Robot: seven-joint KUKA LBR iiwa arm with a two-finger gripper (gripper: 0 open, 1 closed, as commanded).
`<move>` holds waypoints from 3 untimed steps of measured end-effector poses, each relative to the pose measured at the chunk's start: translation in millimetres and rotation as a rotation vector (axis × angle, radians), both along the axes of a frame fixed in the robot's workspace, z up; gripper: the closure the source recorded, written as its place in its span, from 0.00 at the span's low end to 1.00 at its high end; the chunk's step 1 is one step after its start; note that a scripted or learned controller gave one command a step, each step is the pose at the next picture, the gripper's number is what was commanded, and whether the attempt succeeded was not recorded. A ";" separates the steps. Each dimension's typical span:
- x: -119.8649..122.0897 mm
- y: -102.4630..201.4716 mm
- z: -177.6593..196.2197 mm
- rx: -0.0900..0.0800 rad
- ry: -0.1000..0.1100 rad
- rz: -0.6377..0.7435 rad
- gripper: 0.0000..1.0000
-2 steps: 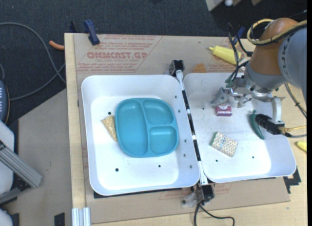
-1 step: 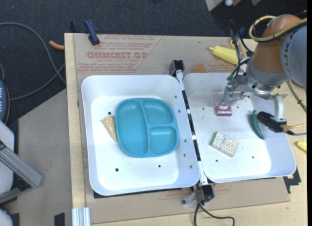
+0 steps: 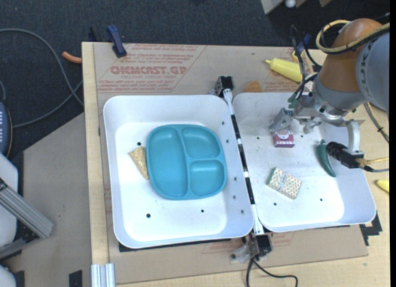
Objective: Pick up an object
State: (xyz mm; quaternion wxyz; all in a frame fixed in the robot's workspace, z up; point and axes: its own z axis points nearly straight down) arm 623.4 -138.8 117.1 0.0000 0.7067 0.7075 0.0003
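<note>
Maroon-and-white small block lies in the right bin, in its far left part. It is judged the likeliest target, being the item directly beneath the claw. The claw sits low over the block, at or very near its top. The slanted view does not settle whether it is open or closed, nor whether contact is made, so no hold is recorded.

Step in hand, by judgement: approach and descent onto the block, with the grasp itself not yet confirmed. The next move calls for the claw to settle squarely about the block, close firmly, then lift straight up. A small item on a smooth bin floor risks sliding aside if nudged off-centre.

Near the block, on the camera's side of it, lies a patterned pouch; a green item lies to the right. The left bin holds a teal divided plate with a tan piece touching its left edge. Both bins rest on the bench.
</note>
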 end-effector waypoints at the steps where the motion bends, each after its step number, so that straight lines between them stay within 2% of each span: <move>1: -2.8 34.0 -27.1 -0.006 -0.009 -0.001 0.00; 2: -0.9 33.3 -15.0 -0.008 -0.015 -0.001 1.00; 3: -1.2 33.4 -15.4 -0.007 -0.014 -0.002 0.00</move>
